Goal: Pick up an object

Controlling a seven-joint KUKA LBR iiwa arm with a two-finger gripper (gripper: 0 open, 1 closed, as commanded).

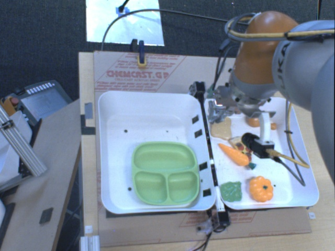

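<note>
Robot gripper (215, 109) hangs low over the right bin (313, 190), likely seeking a grasp; a carrot (234, 154) lies unheld near it. Whether its jaws are apart, I cannot tell.

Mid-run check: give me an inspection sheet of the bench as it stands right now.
Surface: left bin and right bin, both white, on printed cardboard.
Job's things: carrot, pumpkin, green leafy piece, tan slice, all in right bin.
Clutter: green divided plate in left bin.
Grippers: gripper over right bin's far left corner; grip unclear.
Cables: dark cable behind bench.
Surroundings: grey device on side table at left.
</note>
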